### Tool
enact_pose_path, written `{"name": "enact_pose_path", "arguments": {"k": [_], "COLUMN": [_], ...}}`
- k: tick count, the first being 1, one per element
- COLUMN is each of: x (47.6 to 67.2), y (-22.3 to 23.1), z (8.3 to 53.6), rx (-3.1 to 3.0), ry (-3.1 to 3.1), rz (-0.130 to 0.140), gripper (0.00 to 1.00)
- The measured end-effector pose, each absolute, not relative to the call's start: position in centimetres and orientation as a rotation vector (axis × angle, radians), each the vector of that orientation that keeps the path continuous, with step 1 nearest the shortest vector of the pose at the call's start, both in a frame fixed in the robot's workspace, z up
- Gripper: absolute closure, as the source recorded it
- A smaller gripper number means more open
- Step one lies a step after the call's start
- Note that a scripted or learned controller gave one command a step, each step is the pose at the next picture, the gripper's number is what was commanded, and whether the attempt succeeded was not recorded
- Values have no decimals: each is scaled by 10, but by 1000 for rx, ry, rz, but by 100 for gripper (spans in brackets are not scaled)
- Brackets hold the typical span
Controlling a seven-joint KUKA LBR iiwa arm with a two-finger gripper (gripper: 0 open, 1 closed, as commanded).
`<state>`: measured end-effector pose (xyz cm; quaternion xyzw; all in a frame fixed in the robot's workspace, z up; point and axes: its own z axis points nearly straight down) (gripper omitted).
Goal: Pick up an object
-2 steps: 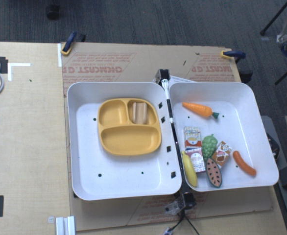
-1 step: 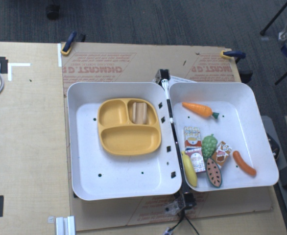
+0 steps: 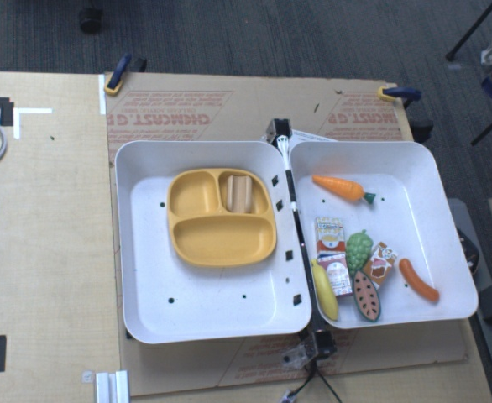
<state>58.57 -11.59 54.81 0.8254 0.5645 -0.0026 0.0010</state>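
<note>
Sitting side by side on a brown cardboard sheet [image 3: 170, 112] spread over the pale wooden bench [image 3: 36, 267]: two shallow white plastic bins, touching along their middle edges.

Resting in the far half of the left bin [image 3: 145, 309]: a yellow plastic plate with three compartments [image 3: 222, 240]. Standing in its far right compartment: a small tan wooden block [image 3: 238, 194].

Lying in the right bin [image 3: 414, 175], all the toy food. Near the far edge, tilted: an orange toy carrot with a green tip [image 3: 340, 188]. Close to the left edge, below the carrot: a small white and red carton [image 3: 331, 233]. Just beside it on the right: a bumpy green toy vegetable [image 3: 359, 248]. Leaning along the near left corner: a yellow toy banana [image 3: 325, 290]. Next to the banana, by the near edge: a red toy watermelon slice with a green rind [image 3: 366, 295]. Touching the green vegetable on the right: a small brown and white packet [image 3: 381, 264]. Lying apart toward the right edge: an orange-red toy sausage [image 3: 418, 280].

Gripping the cardboard's far corners: two blue and yellow clamps [image 3: 117, 74].

Not able to tell how wide the pincer is standing, or whether holding anything.
</note>
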Motion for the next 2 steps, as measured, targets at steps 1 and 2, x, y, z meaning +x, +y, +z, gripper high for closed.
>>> {"name": "enact_pose_path", "arguments": {"k": [1, 2], "x": [587, 588], "y": [-116, -116], "z": [557, 565], "rx": [2589, 2587], "ry": [1775, 1778], "rz": [-11, -14], "gripper": [100, 100]}}
